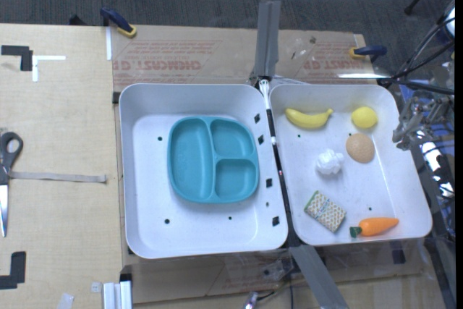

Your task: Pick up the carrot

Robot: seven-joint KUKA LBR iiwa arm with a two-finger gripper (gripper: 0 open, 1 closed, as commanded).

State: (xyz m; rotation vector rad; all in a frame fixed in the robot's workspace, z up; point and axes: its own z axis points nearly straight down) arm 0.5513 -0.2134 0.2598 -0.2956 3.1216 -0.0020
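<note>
The gripper (414, 123) hangs at the right rim of the right bin (405, 177), a tangle of grey metal and cables; whether it is spread or pressed together I cannot tell. Just left of it lie a brown egg-shaped ball (360, 147) and a yellow lemon (364, 117). Further left sit a crumpled white wad (329, 162) and a banana (308, 117). Well below the gripper, at the bin's near edge, the carrot (377, 226) lies on its side, green end leftward, a patterned sponge (325, 210) beside it. Far left, the left bin (145, 228) holds a teal divided plate (213, 158).
</note>
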